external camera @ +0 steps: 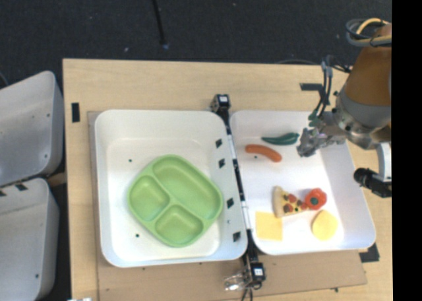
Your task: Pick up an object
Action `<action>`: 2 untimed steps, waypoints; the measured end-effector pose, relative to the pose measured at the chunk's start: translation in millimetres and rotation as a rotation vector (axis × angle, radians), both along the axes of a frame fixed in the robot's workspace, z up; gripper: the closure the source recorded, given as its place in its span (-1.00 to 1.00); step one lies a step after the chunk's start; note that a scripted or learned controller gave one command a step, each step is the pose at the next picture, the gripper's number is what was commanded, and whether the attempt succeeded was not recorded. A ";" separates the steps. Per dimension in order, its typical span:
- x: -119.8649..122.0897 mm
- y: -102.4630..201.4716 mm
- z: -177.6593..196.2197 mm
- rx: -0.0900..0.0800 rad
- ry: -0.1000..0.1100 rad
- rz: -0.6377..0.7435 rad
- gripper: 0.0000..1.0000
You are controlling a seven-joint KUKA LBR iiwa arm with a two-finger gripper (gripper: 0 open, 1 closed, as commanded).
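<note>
- Camera view: the arm [366, 85] reached in from the right, and its end effector [308, 144] hung low over the right bin [359, 224], near that bin's upper right part.
- Whether the end effector was open or closed, I could not tell; the view was too blurred there, and nothing could be made out in its grip.
- Just left of it lay a green pepper [281, 138], close by but apparently apart.
- Below the pepper sat a sausage [264, 153], lying slantwise.
- Lower down, a pizza slice [287, 202] with a tomato [316, 199] right beside it.
- Along the near edge, a yellow square [268, 226] and a yellow round piece [324, 226].
- Over in the left bin [109, 161], a green tray [174, 199] with three compartments lay tilted across the middle.
- Both bins rested side by side on the wooden counter [165, 82].
</note>
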State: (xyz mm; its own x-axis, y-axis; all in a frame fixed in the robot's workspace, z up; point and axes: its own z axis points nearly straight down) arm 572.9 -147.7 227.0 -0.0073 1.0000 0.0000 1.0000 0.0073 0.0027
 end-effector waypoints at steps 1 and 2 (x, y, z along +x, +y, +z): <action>19.9 57.5 9.6 0.001 0.000 0.000 1.00; 35.9 108.1 21.3 0.001 0.000 0.000 1.00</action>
